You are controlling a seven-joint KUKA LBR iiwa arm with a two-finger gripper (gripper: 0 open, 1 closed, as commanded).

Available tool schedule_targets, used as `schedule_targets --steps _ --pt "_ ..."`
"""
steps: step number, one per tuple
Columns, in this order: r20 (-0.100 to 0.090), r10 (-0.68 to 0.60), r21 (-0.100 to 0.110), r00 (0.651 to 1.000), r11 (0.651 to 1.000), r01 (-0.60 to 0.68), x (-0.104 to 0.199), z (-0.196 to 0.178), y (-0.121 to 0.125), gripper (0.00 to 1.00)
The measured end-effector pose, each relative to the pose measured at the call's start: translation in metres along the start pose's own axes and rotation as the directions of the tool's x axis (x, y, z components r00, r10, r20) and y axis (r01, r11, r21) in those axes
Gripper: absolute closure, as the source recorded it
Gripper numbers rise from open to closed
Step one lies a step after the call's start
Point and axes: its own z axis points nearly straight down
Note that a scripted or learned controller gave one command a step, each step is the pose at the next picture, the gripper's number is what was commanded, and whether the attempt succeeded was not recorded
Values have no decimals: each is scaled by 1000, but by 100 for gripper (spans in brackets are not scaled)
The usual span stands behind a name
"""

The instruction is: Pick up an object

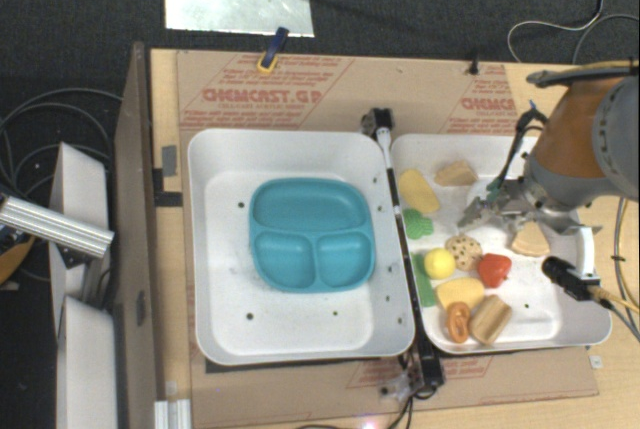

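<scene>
The right white bin [580,322] holds several toy foods. Among them are a yellow piece [418,190], a tan piece [455,174], a speckled cookie [463,250], a yellow ball [439,263], a red piece [494,268] and a tan slice [529,239]. My gripper [490,209] hangs low over the middle of this bin, just above the cookie and left of the tan slice. I see nothing held in it.
The left white bin [225,317] carries a blue divided plate [312,232]. At the front of the right bin lie a yellow wedge [460,292], an orange piece [457,321], a bread roll [490,319] and green pieces [418,225]. The arm covers the bin's right side.
</scene>
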Motion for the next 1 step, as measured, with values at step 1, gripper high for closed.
schedule_targets --steps 1 --pt "2 -12 -16 1000 1000 12 44 3 90 0"
